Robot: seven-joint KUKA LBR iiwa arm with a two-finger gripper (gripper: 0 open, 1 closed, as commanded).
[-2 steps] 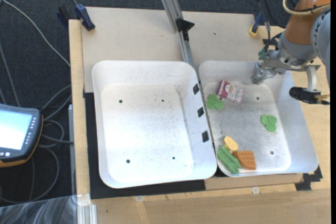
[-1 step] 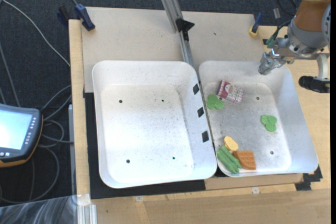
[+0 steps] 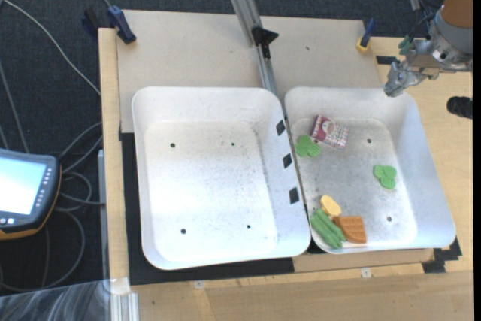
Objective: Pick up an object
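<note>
Both bins are white and finely speckled grey, the left bin [image 3: 203, 177] and the right bin [image 3: 421, 162] alike. In the right one lie a maroon-and-white packet [image 3: 329, 131], three green pieces [image 3: 307, 146], one yellow piece [image 3: 330, 204] and an orange waffle-patterned piece [image 3: 352, 229]. The bench [image 3: 188, 49] is pale beige, with blue clamps [image 3: 122, 24] at its far edge.

Six small objects lie in the right bin [image 3: 421, 162]: maroon carton [image 3: 329, 131] at eleven o'clock, orange block [image 3: 352, 229] at six.

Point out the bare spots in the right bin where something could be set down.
In the right bin, bare floor lies between the red-and-white packet, the green piece and the yellow piece. The near left corner is crowded: yellow piece, green pod, orange block.
</note>
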